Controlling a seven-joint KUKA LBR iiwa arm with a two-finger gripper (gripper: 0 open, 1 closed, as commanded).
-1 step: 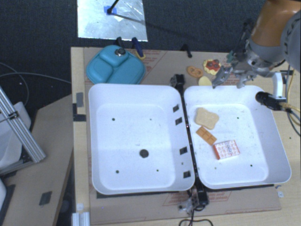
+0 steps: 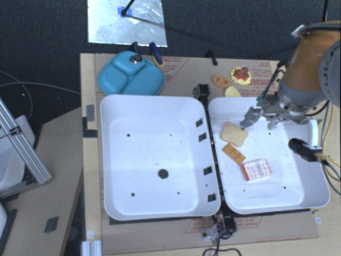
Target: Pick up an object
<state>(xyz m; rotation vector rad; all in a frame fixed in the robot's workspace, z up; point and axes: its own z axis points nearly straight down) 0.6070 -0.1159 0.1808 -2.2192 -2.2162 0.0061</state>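
The right bin (image 2: 314,193), smooth white plastic, holds a pale bread-shaped piece (image 2: 234,134), a flat orange cracker (image 2: 233,153) and a red-printed packet (image 2: 256,169). The gripper (image 2: 262,119) hovers just beside the bread, fingers seemingly spread and holding nothing.

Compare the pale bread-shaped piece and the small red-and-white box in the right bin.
The bread-shaped piece is plain tan with rounded edges; the red-and-white box is rectangular with printed red markings. The bread piece lies higher in the bin, close to the hand; the box lies nearer the bin's front, apart from the hand. Both lie flat in the right bin.
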